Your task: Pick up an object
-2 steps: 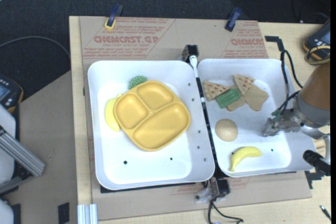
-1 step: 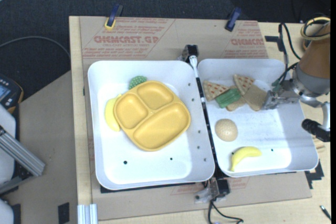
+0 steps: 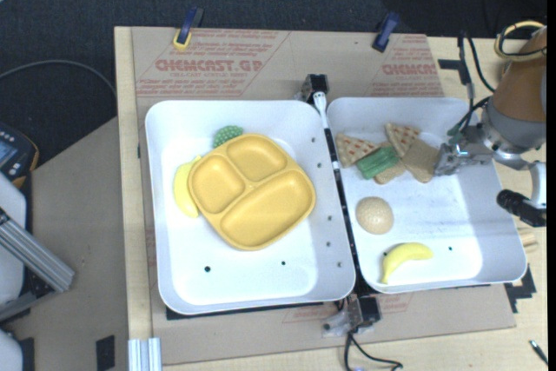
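The gripper [image 3: 452,159] is reaching in from the right and sitting low over the upper right part of the right bin [image 3: 469,261]. It is hard to make out at this slant, so I cannot tell whether it is open, closed, or gripping anything. Behind it, the grey arm [image 3: 512,130] with its orange band is leaning in over the bin's right rim.

Just beside the gripper's tip, to its left, a tan slab [image 3: 420,159] is lying flat on the bin floor; whether the two are touching I cannot tell. A waffle-patterned wedge [image 3: 401,135] is resting against the slab's upper left edge. Next along, a green block [image 3: 378,162] is lying at a tilt, overlapping a second waffle-patterned wedge [image 3: 351,149] near the bin's left wall. These four pieces are crowding together in one cluster along the top of the bin.

Lower down and well apart from the gripper, a pale round ball [image 3: 374,215] is sitting near the left wall, and a yellow banana [image 3: 404,257] is lying near the bottom rim.

In the left bin [image 3: 174,265], a yellow divided tray [image 3: 252,189] is lying at a slant, partly covering a yellow piece [image 3: 181,189] at its left and a green bumpy thing [image 3: 228,135] at its top.
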